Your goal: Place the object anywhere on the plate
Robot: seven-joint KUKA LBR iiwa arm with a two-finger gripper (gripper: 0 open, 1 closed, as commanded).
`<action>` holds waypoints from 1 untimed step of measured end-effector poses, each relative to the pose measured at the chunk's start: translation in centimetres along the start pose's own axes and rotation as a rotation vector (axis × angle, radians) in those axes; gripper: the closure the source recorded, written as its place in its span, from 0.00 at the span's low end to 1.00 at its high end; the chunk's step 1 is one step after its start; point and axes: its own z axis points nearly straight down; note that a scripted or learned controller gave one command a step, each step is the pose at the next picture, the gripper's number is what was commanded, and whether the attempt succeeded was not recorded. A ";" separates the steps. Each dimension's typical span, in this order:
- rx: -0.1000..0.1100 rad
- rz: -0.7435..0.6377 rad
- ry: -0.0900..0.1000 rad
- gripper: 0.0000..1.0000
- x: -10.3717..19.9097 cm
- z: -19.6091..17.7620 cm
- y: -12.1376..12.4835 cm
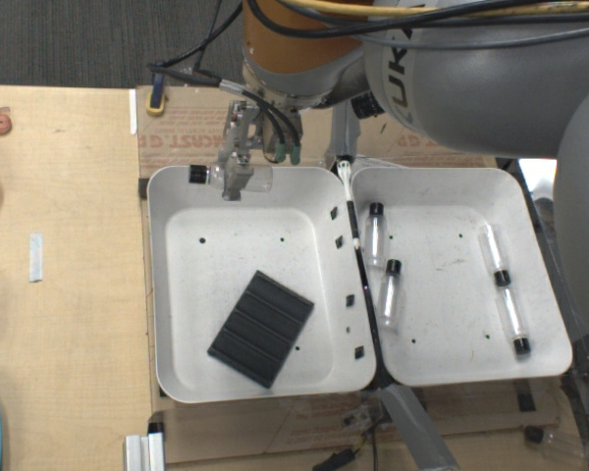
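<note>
Gripper: the gripper (234, 183) hung over the far rim of the left bin (155, 263), near its back-left corner, with the arm reaching in from above.
Hand state: the fingers looked closed on a clear tube (258, 178), which lay crosswise between them, its black cap (198, 174) sticking out on one side and the clear body on the other.
Task's thing: that tube was up in the grip at the back edge of the left bin, well apart from the target.
Plate: the black ribbed plate (262, 328) lay flat and skewed on the floor of the left bin, toward the near side, with nothing on it.
Right bin: the right bin (555, 292) held the other tubes (376, 234), scattered, none of them touched.
Step in hand: by my read this was the carry, with the pick done and the placing not yet begun.
Next move calls for: a sweep toward the near side of the bin until the tube sat above the plate, then a low descent before letting go.
Watch out: a round tube on a ribbed slab could well roll off, so a drop near the plate's middle looked safest.
</note>
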 end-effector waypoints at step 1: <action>-0.001 -0.177 -0.001 1.00 -3.5 -0.2 0.1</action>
